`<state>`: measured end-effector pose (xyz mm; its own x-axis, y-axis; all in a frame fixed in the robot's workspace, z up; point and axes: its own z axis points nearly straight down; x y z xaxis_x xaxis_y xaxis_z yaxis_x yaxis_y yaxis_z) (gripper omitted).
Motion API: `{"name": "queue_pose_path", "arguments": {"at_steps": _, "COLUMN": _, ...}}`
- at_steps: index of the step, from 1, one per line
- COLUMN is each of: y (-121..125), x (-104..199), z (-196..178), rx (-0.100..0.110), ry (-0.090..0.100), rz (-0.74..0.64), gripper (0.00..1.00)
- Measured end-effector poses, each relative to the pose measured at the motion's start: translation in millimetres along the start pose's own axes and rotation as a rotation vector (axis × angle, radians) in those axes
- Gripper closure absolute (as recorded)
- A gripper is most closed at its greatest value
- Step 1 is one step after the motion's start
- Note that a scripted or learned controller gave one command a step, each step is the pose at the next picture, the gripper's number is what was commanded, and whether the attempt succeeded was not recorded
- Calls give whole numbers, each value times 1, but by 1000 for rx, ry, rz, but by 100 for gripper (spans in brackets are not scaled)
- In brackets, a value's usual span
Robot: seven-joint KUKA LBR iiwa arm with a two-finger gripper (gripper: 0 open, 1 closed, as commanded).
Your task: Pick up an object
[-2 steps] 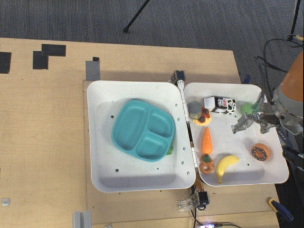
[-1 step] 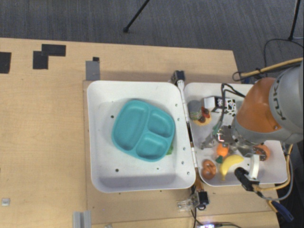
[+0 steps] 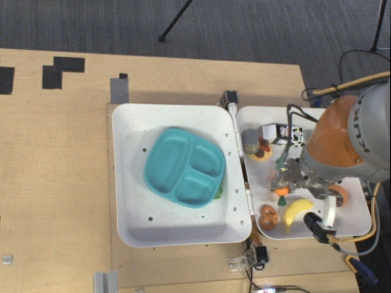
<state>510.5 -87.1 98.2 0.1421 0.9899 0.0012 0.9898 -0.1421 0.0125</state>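
A: Bench [image 3: 61, 182] first?

B: Pale wood-grain board, flat and matt. Bears two shallow white bins with rounded corners, side by side, their inner walls touching.

A: Bin on the view's left [image 3: 131, 224]?

B: Smooth, faintly glossy plastic. Holds a teal divided plate [image 3: 185, 166], a rounded square with three moulded compartments, lying tilted against the slope of the bin floor. Shows a sliver of something green [image 3: 218, 193] poking out from under the plate's near right corner.

A: Bin on the view's right [image 3: 360, 221]?

B: Crowded with small things. Near the front wall, a yellow banana [image 3: 297, 211], curved and smooth, probably plastic. Just beside it toward the left bin, a rounded brownish-orange lump [image 3: 267, 215], too small to name. Just behind the banana, a small bright orange piece [image 3: 281, 192]. Toward the far left corner, a grey blob [image 3: 250, 140] touching a little red-and-yellow thing [image 3: 263, 151]. Further right, a pinkish-orange curved piece [image 3: 338, 194], partly hidden by the arm.

A: And the arm?

B: Grey metal with a wide orange band [image 3: 333, 136], bulky and rounded, reaching in from the right over that bin. Ends in the gripper [image 3: 286, 177], a dark cluster of metal parts and cables low over the bin, right above the orange piece and just behind the banana.

A: Open or closed? Gripping anything?

B: Impossible to tell; too dark and tangled at that spot
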Motion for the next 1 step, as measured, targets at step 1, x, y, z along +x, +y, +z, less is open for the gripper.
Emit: {"name": "queue_pose_path", "arguments": {"at_steps": 1, "y": -29, "x": 46, "z": -87, "rx": 10, "ry": 0, "rz": -6, "gripper": 100}}
